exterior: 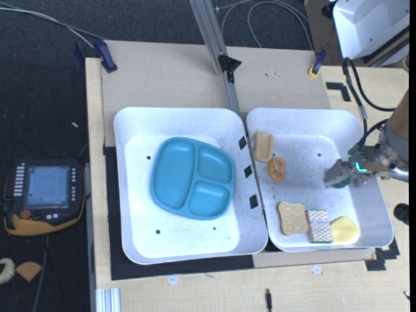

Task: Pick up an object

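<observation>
In the right bin (305, 121) lie several small items. A tan bread-like piece (263, 145) and a brown pretzel (277, 169) rest near its left wall. A slice of toast (293, 218), a checkered packet (318, 226) and a yellow piece (344, 229) sit along its front edge. My gripper (339, 176) hangs at the bin's right side, above bare floor, apart from every item. Nothing shows between its fingers.
The left bin (133, 174) holds a blue divided plate (193, 177). A metal pole (211, 28) slants in from the top toward the gap between the bins. A tablet-like pendant (44, 190) lies left of the bench.
</observation>
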{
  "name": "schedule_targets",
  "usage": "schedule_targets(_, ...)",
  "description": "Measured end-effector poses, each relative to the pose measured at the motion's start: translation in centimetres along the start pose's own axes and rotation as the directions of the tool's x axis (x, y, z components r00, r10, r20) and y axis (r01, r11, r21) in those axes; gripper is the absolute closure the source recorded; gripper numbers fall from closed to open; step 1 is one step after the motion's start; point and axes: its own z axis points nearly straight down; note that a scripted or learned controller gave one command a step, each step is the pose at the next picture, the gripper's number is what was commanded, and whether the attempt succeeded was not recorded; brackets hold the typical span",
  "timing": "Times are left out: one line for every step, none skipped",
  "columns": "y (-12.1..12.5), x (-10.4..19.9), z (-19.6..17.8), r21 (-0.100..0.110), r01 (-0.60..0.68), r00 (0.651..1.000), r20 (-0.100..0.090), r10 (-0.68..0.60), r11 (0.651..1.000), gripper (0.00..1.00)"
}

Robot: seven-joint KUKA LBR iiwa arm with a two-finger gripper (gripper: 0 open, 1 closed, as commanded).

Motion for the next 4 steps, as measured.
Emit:
schedule_targets(0.0,0.0,0.0,-0.001,0.000,1.000,0.000,0.000,1.000,0.00)
schedule_targets(-0.1,0.3,6.3,0.006,0.000,1.000,-0.002,0.000,1.000,0.00)
schedule_targets(-0.1,0.8,10.6,0.005,0.000,1.000,-0.002,0.000,1.000,0.00)
schedule_targets(0.1,0.9,14.0,-0.002,0.000,1.000,-0.004,0.000,1.000,0.00)
